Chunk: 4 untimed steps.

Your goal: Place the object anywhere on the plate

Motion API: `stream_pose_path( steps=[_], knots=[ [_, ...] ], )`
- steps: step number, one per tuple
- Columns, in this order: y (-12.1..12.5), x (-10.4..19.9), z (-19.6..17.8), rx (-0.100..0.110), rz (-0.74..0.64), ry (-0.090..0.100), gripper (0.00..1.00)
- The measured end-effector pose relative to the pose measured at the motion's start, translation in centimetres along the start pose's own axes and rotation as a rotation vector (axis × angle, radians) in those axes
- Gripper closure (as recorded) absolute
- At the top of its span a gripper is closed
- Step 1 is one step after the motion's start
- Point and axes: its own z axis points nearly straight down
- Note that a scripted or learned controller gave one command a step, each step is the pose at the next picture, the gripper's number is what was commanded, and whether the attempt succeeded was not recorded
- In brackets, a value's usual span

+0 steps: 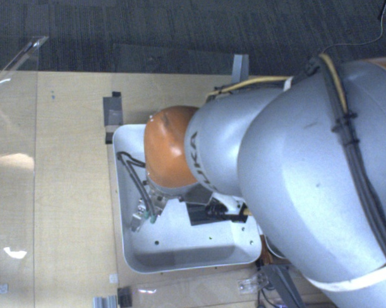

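**Arm low over the white bin, object not clearly made out**

A dark flat shape [200,214] lies on the floor of the white bin [184,264] just below the centre of the frame, with its right part under the arm. Whether this is the object to be placed cannot be told. Left of it, the end effector [143,214] hangs low over the bin floor in the bin's left half. It is seen from above as a small cluster of metal parts with a pale, green-tinged tip pointing to the lower left. The view does not show whether it is open or closed, nor whether it has hold of anything

Black cables [131,168] loop down to it from the orange band [167,148], which sits above it near the bin's upper rim. From there the grey arm [295,178] widens to the right and covers most of the right half of the frame. A black cable bundle [351,129] runs along its upper surface, and a yellow cable [254,84] shows at its upper edge

The bin rests on the pale wooden worktop [68,186], with small metal brackets [114,110] near its corners. A clear sheet [13,156] lies over the worktop at the left edge of the frame. Dark grey carpet [144,25] fills the top of the frame
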Motion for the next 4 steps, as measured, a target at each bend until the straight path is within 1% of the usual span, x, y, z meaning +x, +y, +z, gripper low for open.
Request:
stream_pose_path(
  steps=[1,2,3,4],
  knots=[
    [1.1,-1.4,-0.1,-0.005,-0.505,-0.003,0.00],
    [1.3,-1.6,-1.4,-0.011,-0.501,-0.008,1.00],
    [1.3,-4.3,-8.4,0.000,-1.123,0.003,1.00],
    [1.6,-2.8,-0.6,-0.001,-1.207,0.004,1.00]
  ],
)
